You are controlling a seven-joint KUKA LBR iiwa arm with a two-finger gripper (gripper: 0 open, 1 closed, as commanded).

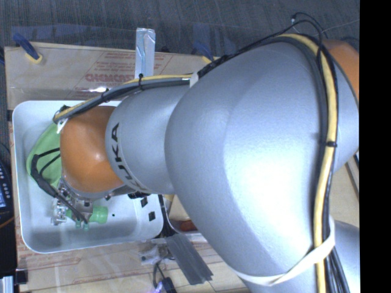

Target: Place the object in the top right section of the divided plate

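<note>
My grey arm [244,163] reaches in from the right and hides most of the bench. Its orange band [88,154] hangs over the left white bin [122,224]. A green divided plate [41,157] peeks out at the band's left edge, with most of it and its sections hidden. The gripper [64,211] is low in the bin, near the front left, just below the plate's visible edge. A small green object [95,215] lies right beside the gripper's metal parts. Whether it is held is unclear.
Brown cardboard [91,69] lines the bench behind the bin, with a silvery upright strip [145,44] and blue clamps [27,46] at its back edge. Black and yellow cables [153,81] run along the arm. Grey metal pieces [183,258] lie in front of the bin.
</note>
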